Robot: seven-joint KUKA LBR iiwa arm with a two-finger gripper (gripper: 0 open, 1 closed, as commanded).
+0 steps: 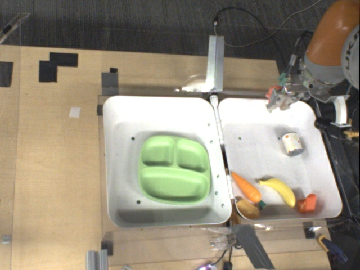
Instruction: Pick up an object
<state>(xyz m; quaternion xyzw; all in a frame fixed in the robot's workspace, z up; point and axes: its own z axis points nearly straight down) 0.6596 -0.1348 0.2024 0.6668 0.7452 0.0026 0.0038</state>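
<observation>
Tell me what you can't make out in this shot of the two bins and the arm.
- Gripper, camera view: small and cluttered with cables at the right bin's far rim, so finger state is unreadable.
- Arm: cut off by the right and top edges.
- Brown item in the near corner: partly behind the carrot, identity unclear.
- Small white cylinder: too small to identify.

A robotics lab: wooden bench (50,167), two white bins (121,128), loose cables (253,21).

Green tray (173,169), yellow banana (279,189), orange carrot (247,187), possibly red pepper (307,203).
</observation>
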